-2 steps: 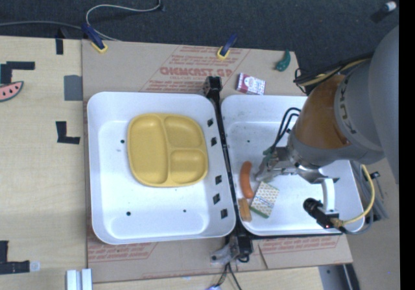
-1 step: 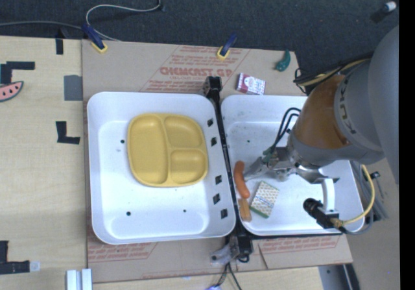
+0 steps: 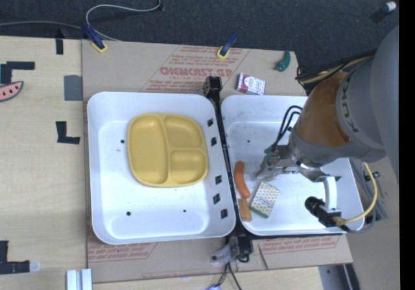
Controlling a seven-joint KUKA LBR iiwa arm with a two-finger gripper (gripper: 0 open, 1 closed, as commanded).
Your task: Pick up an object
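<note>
We see the gripper (image 3: 267,167) low in the right bin (image 3: 337,220), its dark fingers pointing left; we cannot tell how they stand. Just near of it lies a small packet (image 3: 264,199) with green print too small to read, and to the left an orange sausage (image 3: 241,180). The left bin (image 3: 104,152) holds a yellow tray (image 3: 167,150). On the cardboard (image 3: 142,68) beyond, red lettering reads "CHEMCAST".
</note>
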